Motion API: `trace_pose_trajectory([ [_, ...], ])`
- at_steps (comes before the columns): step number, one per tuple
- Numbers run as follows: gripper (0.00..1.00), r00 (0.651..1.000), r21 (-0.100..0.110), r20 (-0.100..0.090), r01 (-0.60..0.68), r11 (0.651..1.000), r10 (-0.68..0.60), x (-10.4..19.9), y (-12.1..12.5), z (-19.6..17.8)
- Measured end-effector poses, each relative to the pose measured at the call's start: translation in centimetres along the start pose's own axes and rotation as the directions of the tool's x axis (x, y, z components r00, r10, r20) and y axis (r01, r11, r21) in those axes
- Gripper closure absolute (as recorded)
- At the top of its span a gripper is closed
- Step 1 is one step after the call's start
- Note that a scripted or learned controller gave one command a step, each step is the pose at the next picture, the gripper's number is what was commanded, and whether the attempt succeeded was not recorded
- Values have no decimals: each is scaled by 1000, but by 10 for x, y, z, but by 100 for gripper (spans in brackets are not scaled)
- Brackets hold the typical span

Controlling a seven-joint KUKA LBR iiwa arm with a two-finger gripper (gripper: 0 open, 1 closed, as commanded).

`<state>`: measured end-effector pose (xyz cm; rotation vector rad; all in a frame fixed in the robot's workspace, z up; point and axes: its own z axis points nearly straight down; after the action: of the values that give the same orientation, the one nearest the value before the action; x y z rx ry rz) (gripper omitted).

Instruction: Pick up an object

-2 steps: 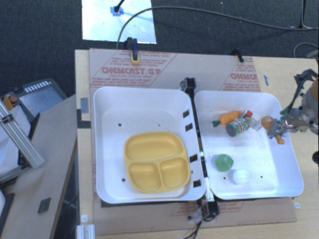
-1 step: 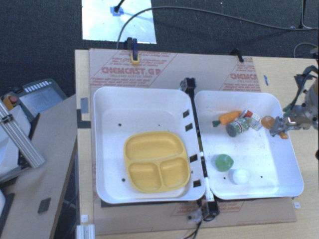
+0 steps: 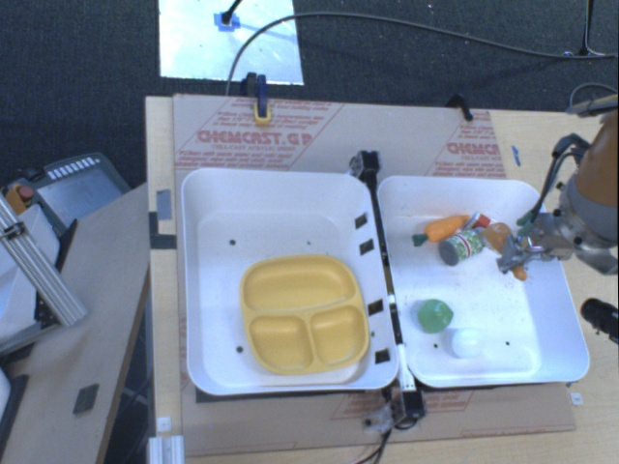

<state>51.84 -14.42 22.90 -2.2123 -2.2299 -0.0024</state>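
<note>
In the right bin (image 3: 542, 356) lie an orange carrot (image 3: 445, 227), a small grey can with a red and green label (image 3: 463, 246), an orange piece (image 3: 497, 234), a green round object (image 3: 434, 314) and a white ball (image 3: 466, 340). My gripper (image 3: 513, 256) hangs low over the bin's right side, just right of the can and the orange piece. Something small and orange shows at its tip, but I cannot make out whether it is held.
The left bin (image 3: 208, 220) holds a yellow divided plate (image 3: 304, 313). A black divider with clips (image 3: 377, 259) runs between the bins. Cardboard (image 3: 290, 133) lies under both. A grey device (image 3: 68, 187) and a metal rail (image 3: 39, 269) stand at the left.
</note>
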Motion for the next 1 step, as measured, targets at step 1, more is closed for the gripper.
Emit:
trace_pose_trajectory([
  [1, 100, 1000, 0, 0, 1, 1000, -1, 49, -11, 7],
])
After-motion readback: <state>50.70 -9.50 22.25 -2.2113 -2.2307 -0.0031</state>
